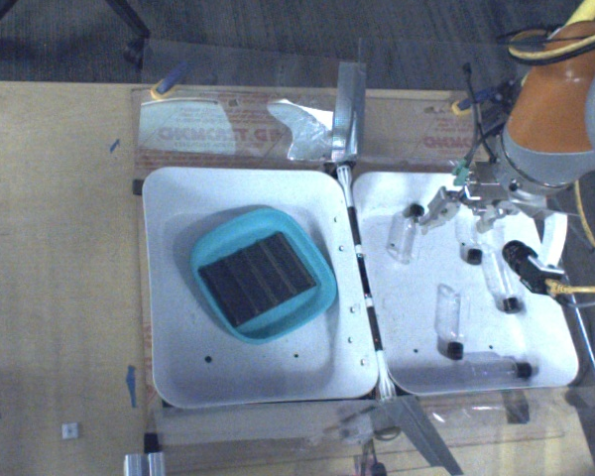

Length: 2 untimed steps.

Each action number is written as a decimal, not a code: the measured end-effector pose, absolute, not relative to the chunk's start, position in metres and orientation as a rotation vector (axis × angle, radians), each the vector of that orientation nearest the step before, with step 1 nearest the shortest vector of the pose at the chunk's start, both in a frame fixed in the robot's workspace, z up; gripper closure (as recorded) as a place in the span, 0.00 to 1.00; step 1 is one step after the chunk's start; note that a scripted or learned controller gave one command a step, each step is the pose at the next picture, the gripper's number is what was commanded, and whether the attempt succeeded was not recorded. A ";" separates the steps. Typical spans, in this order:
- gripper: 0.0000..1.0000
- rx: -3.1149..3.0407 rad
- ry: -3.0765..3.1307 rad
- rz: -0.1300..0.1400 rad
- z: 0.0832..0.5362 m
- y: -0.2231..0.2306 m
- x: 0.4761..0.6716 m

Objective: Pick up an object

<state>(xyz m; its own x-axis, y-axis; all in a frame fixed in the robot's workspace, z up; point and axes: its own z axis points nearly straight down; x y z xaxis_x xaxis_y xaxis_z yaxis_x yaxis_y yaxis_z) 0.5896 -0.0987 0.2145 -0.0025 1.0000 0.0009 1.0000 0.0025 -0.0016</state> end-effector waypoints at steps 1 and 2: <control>0.00 -2.215 -2.231 -0.004 0.113 -0.120 0.604; 0.00 -2.227 -2.223 -0.006 0.088 -0.110 0.623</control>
